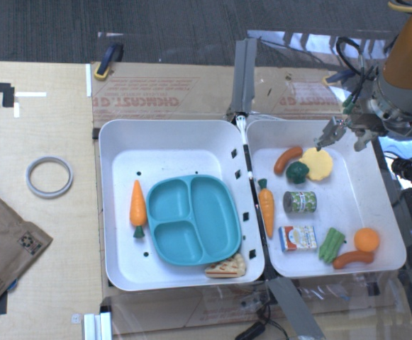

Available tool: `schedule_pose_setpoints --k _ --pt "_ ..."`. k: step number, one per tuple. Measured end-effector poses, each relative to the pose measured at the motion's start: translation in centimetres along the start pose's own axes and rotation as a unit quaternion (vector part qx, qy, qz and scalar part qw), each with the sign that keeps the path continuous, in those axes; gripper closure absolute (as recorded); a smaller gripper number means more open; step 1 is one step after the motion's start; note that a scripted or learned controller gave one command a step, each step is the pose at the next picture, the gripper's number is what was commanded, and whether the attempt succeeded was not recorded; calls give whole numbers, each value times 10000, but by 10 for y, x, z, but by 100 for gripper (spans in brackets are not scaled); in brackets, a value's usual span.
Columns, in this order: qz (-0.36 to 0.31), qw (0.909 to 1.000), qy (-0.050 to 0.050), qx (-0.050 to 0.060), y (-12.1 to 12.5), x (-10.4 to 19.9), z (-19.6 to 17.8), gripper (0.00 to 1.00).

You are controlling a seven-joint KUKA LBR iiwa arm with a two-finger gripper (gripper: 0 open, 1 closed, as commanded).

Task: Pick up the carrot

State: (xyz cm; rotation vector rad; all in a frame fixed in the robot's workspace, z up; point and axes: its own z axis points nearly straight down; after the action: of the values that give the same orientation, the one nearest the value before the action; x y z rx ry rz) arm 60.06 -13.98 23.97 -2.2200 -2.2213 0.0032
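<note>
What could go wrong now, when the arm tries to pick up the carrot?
1. There are two carrots: one in the left bin beside the blue tray, another against the right bin's left wall. The program may take the wrong one.
2. The wall-side carrot leaves the claw little room, so it may slip.
3. The claw is above the yellow toy and sausage and may bump them.

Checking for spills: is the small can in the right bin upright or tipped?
Tipped. The can lies on its side on the bin floor, its label facing up, beside the carrot.
</note>
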Motion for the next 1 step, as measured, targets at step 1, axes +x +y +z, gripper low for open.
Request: schedule_pose_setpoints --k 1 --pt "-1981 9802 -7 -17 -2 -29 -26 0"
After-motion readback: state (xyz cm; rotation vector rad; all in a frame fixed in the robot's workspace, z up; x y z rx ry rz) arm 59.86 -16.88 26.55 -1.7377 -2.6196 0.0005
